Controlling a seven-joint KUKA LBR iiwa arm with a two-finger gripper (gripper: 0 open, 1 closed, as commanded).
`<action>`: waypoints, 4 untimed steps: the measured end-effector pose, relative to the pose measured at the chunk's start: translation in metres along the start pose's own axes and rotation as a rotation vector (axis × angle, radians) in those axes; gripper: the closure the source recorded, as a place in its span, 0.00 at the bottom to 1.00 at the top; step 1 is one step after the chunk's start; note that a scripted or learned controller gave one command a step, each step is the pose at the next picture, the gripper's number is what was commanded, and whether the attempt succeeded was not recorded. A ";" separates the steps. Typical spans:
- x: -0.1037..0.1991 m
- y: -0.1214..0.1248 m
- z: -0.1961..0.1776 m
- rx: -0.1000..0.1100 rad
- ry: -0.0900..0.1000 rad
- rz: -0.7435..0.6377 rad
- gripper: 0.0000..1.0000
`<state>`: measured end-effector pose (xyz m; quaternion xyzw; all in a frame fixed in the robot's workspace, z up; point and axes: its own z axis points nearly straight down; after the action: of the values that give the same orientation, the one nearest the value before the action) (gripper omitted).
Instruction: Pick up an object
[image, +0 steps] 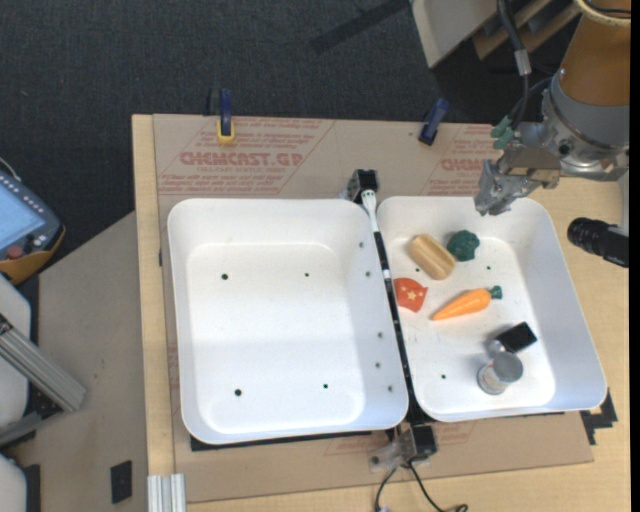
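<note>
here, line by line:

hand: the hand (497, 198) hangs over the back rim of the right bin (572, 300), just behind the green lump; nothing sits between its fingers, and whether they are spread or pressed together i cannot tell from this angle.

where the things are: all of them lie in the right bin; the left bin (190, 300) holds none.

count: six things, one of each: a tan bread roll (433, 257), a dark green lump (462, 244), a small red piece (410, 293), an orange carrot (465, 304), a black block (517, 337), a grey metal cylinder (499, 373).

nearest candidates: the green lump and the bread roll lie closest to the hand, touching or almost touching each other.

handling, bread roll: looks like a light toy, probably stiff plastic or foam, smooth and rounded; best taken across its narrow width at the middle, since the ends would likely slip out.

handling, green lump: small, knobbly, probably light; a pinch straight across should hold, though the roll just beside it crowds one side.

handling, carrot: long, tapered and likely slick; take it at the thick middle, across the long axis.

handling, cylinder and block: the cylinder looks the heaviest and most slippery; it sits just beside the black block, which leaves little room for fingers.

fragility: nothing here looks breakable.
</note>
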<state>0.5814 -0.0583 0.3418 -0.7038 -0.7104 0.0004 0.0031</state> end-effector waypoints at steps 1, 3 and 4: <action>0.083 0.045 0.021 -0.008 -0.001 0.000 1.00; 0.195 0.045 -0.100 -0.026 0.001 0.003 1.00; 0.281 0.064 -0.075 -0.007 0.000 0.001 1.00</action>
<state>0.6434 0.2227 0.4177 -0.7040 -0.7102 -0.0018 0.0005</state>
